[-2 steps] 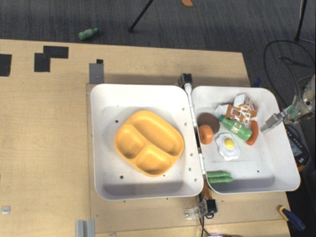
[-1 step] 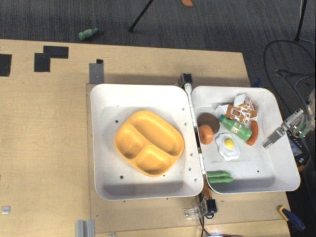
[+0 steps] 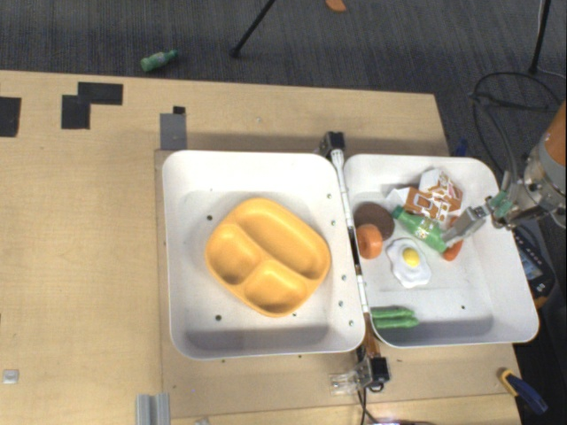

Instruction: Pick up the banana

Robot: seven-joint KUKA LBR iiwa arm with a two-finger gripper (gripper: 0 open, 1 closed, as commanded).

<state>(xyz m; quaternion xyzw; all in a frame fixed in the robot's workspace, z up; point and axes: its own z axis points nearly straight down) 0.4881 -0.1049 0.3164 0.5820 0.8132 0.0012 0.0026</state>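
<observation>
The right bin (image 3: 496,317) holds a cluster of toy foods. My gripper (image 3: 462,228) reaches in from the right at a slant, its tip low over the cluster's right side. Just under the tip lies a small red-orange piece (image 3: 453,252). A green bottle (image 3: 420,226) lies immediately left of the tip, and an orange-and-white patterned packet (image 3: 436,198) sits behind it. A fried egg (image 3: 410,263) lies in front of the bottle. Whether anything sits in the gripper is hidden by the viewing angle.
A brown round item (image 3: 371,213) and an orange one (image 3: 369,241) sit by the divider. A green pod (image 3: 392,317) lies near the right bin's front wall. The left bin (image 3: 186,237) carries a yellow divided plate (image 3: 268,255). Cables run past the right bin's outer edge.
</observation>
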